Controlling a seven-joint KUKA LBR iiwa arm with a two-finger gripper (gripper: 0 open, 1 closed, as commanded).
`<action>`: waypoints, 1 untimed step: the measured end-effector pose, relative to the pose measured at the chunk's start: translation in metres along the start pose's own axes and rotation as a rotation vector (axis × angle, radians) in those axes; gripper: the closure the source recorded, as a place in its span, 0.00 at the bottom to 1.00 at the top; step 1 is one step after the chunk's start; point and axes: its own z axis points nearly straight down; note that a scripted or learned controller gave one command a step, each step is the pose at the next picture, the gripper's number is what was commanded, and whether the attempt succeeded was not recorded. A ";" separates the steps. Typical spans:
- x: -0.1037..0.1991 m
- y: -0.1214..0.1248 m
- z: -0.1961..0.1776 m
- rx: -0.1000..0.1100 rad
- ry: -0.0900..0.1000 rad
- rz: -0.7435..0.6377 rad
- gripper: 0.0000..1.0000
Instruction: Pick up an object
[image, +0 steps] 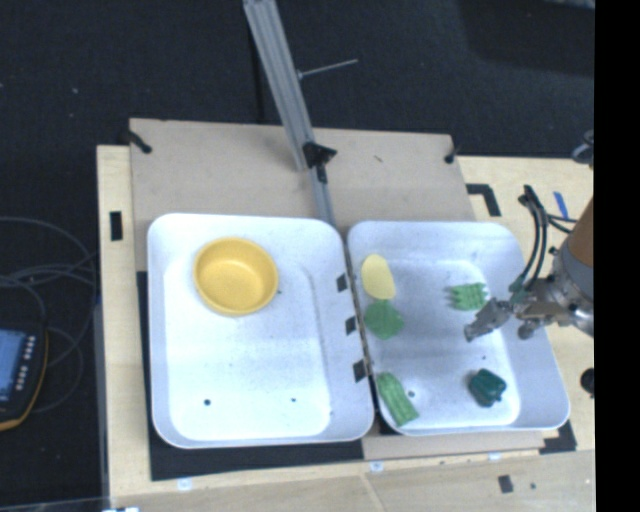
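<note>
Whether the gripper (492, 322) is parted or clenched cannot be told; it is hanging over the right bin (430, 238), at frame right, just below a light green piece (466, 295) and carrying nothing visible. Also lying there: a dark green block (487, 386) at lower right, and a yellow piece (377, 277) by the left wall. Judging the light green piece the nearest target, a clean pick is calling for centring squarely over it before descending.

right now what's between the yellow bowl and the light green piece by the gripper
In the camera view, between the yellow bowl and the light green piece lie the bins' adjoining rims and the pale yellow object.
</note>
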 end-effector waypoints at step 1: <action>0.000 -0.002 0.042 0.004 0.000 0.001 0.00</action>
